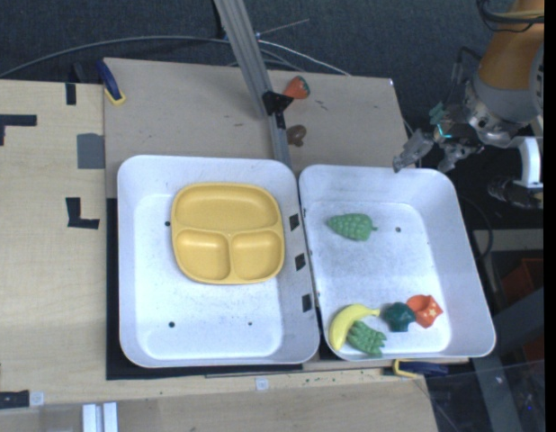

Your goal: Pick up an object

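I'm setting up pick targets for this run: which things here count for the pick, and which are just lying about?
For the pick: green leafy toy, yellow banana, green bumpy toy, dark teal toy, orange-red toy, gripper.

Lying about: yellow divided tray, left bin, right bin.

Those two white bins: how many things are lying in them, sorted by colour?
Yellow: 2, the divided tray in the left bin and a banana in the right bin.
Green: 3, a leafy piece, a bumpy piece and a dark teal piece.
Orange-red: 1, a small toy.
Total: 6
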Robot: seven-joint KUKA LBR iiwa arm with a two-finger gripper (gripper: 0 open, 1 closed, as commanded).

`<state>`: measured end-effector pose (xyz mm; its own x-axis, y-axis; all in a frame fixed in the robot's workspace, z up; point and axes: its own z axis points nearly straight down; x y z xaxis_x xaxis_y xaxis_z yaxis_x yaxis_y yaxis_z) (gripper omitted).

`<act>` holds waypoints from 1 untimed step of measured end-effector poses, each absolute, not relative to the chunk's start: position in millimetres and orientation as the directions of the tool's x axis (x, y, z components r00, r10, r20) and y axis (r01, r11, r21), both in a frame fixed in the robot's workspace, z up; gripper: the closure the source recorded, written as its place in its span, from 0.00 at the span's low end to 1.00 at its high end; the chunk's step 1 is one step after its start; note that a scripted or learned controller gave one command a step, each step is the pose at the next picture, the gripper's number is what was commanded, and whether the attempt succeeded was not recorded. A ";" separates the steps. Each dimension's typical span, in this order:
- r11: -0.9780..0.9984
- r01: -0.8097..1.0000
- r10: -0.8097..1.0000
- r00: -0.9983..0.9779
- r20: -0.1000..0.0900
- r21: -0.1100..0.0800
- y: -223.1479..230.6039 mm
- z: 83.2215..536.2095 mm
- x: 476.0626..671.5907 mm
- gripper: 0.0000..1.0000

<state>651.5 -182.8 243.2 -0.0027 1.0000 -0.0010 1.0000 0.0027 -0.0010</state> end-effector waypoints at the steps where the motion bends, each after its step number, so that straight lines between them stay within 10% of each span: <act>1: 0.002 1.000 1.000 -0.002 -0.002 -0.002 -183.0 243.2 651.5 0.00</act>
<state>651.5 -183.0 243.2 -0.0024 1.0000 -0.0016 1.0000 0.0024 -0.0015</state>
